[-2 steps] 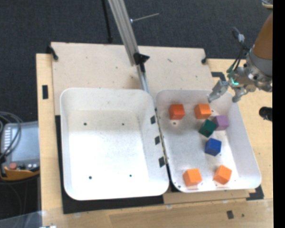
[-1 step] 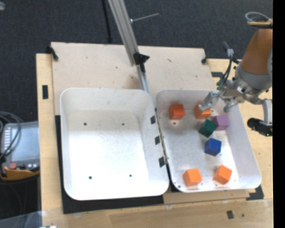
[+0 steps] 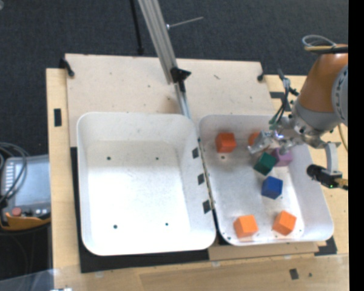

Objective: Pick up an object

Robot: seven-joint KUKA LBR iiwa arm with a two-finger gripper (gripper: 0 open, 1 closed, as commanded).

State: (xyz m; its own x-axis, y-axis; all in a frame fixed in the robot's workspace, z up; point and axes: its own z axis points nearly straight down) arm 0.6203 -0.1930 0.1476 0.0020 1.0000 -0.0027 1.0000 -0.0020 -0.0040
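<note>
Nearest me, in the right white plastic bin (image 3: 315, 223), I count two orange cubes, one (image 3: 246, 225) left of the other (image 3: 284, 222). Beyond them sit one blue cube (image 3: 272, 187) and one dark green cube (image 3: 266, 163). Farther back is another orange cube (image 3: 225, 142). The metal two-finger gripper (image 3: 273, 143) hovers just above the green cube; I cannot tell its opening.

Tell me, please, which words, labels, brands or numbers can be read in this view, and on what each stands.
None can be read.
The grey device at the left edge has buttons and a panel, too blurred to read.
The blocks, such as the blue one, the bins and the arm bear no visible text.
</note>
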